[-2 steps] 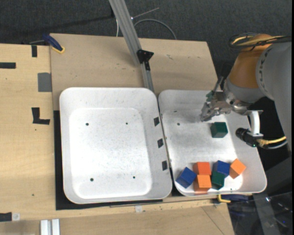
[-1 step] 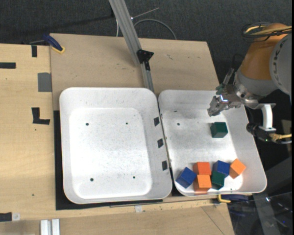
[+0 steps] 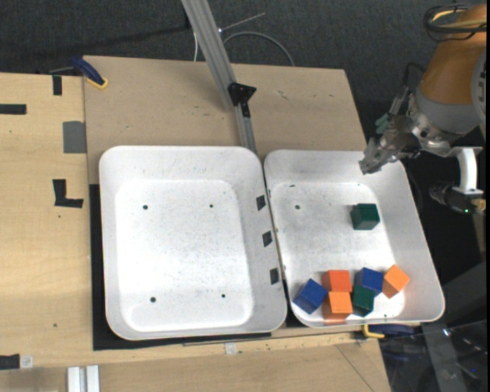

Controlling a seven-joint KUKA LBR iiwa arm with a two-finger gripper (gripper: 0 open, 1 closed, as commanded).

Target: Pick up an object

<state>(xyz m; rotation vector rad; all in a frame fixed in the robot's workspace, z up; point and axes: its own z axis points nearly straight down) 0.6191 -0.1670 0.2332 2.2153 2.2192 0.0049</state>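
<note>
I see the grey two-finger tool [image 3: 372, 161] over the right shallow white bin's [image 3: 415, 219] far rim, near the dark green cube [image 3: 364, 216]; its opening, I cannot tell.

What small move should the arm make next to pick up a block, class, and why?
Probably lower the gripper toward the lone green block. It hovers over the right bin's far edge, holding nothing; that block sits nearest and apart from the cluster of blocks at the near edge.

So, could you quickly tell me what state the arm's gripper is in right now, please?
Gripper: cannot tell whether open or closed; it hangs over the far right edge of the right-hand shallow white bin, nothing visibly held.
</note>
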